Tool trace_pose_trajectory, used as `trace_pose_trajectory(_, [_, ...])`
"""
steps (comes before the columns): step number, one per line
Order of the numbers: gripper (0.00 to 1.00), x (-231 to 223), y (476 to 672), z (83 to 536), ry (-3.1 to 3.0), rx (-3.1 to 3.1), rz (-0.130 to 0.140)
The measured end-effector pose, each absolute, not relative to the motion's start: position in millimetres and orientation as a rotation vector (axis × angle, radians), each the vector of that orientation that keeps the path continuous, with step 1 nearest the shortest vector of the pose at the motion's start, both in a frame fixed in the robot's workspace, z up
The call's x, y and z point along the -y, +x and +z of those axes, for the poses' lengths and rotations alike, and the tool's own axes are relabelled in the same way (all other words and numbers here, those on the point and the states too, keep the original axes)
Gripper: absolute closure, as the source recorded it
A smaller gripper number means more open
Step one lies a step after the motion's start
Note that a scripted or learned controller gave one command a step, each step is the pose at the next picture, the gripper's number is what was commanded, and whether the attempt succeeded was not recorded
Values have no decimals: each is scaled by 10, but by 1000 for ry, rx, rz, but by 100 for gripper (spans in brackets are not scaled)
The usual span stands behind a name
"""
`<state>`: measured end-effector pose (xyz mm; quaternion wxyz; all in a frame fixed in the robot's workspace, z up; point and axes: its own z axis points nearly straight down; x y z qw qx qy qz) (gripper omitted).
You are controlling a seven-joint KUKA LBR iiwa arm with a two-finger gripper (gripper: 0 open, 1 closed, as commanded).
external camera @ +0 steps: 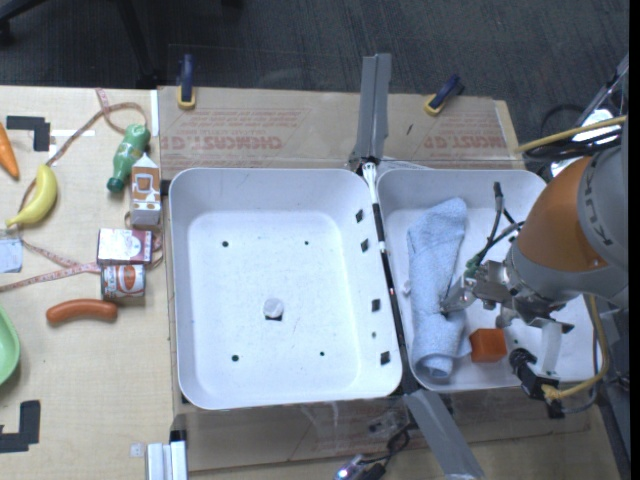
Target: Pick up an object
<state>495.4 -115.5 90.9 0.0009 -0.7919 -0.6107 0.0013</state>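
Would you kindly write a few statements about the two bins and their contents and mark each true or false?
1. A rolled towel lies in the right bin. True.
2. The orange block sits in the left bin. False: it is in the right bin, beside the towel.
3. A small pale disc lies in the left bin. True.
4. The banana lies inside the left bin. False: it lies on the bench, left of both bins.

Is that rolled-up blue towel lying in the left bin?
No, the rolled blue towel lies in the right bin, beside a small orange block; the left bin holds a small pale round thing.
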Motion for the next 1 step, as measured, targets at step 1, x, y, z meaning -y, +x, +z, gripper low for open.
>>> trace_pose_trajectory(1, [0, 1262, 5316, 917, -2003, 2420, 2])
